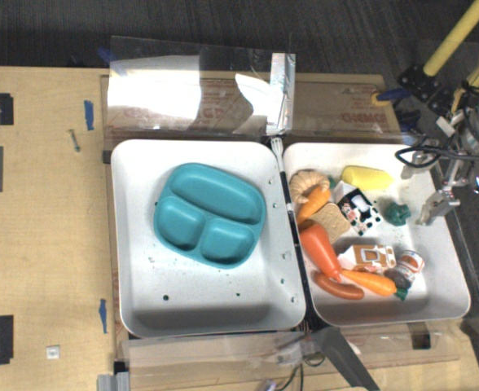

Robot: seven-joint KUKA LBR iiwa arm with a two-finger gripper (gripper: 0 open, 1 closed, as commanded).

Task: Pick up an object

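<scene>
A wooden bench (36, 243) seen from above at a slant carries two shallow white bins side by side. The left bin (134, 283) holds a teal divided plate (209, 213) with three compartments, lying flat near the middle and tilted a little on its axis. The right bin (447, 296) holds a heap of small toys and play food, and everything below is placed against the yellow lemon (366, 177) that lies near that bin's far edge. Left of the lemon, against the wall shared with the other bin, sits a tan braided bread roll (306, 183). Just below the lemon lies a small black-and-white toy (357, 208), and to the lower right of the lemon, apart from it, a small dark green piece (397, 213). Farther below, an orange carrot (318, 248) lies slanted, with a red sausage (337, 287) and a second orange carrot (370, 282) near the bin's front, beside a white and orange box (373, 257) and a small red and white can (410, 263). The gripper (437, 204) hangs to the right of the lemon, over the bin's right side beside the green piece, touching no object; whether its jaws are spread or pressed together cannot be told. Nothing is seen between them.
</scene>
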